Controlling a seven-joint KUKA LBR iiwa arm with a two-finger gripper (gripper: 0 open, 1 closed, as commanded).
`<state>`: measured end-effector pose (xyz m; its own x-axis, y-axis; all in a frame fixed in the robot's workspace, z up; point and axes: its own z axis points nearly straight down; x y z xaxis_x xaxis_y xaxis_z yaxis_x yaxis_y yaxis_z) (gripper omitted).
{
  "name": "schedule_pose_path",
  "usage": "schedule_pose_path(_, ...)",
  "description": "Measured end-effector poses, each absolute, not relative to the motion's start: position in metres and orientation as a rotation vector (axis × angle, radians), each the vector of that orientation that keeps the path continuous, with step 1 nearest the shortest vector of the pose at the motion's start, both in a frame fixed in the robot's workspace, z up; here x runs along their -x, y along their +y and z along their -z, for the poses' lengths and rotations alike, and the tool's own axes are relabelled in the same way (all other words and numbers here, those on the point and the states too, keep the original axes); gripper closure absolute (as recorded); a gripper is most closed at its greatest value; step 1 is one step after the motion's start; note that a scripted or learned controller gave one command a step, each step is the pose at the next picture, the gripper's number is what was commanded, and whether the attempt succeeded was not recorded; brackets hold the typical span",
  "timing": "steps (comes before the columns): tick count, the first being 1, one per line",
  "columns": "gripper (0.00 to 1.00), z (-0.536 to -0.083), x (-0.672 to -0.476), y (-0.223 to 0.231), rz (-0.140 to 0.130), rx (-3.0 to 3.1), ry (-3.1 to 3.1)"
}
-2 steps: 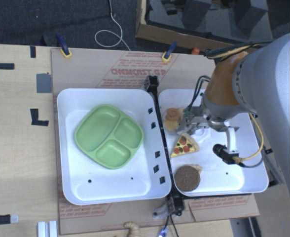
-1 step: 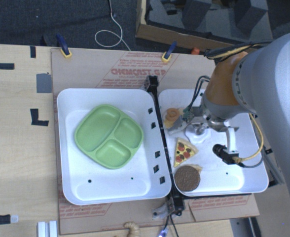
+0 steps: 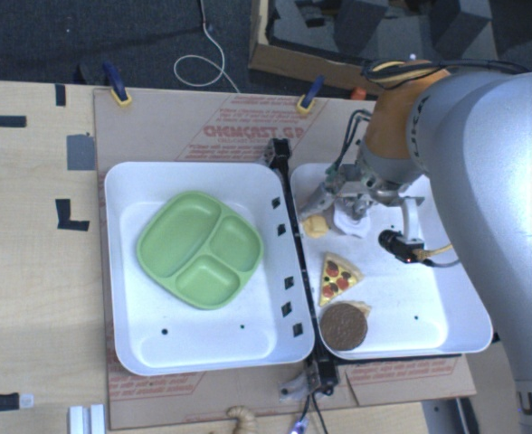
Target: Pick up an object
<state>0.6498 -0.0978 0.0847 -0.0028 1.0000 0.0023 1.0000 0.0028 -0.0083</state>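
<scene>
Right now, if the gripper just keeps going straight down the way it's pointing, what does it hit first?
Most likely the small yellow piece lying in the right bin by the divider: the gripper points down just beside it. Depth is unclear from this slanted view, so it could miss and meet the bin floor.

Bulky grey arm (image 3: 483,152), orange wrist band (image 3: 394,120), black cables near end effector (image 3: 343,208).
</scene>
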Motion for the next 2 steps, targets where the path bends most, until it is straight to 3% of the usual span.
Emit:
schedule_pose_path(1, 1.00, -0.097, -0.650, -0.098, -0.003, 2.218, -2.225)
schedule_pose_path(2, 1.00, -0.190, -0.627, -0.040, 0.009, 2.215, -2.230)
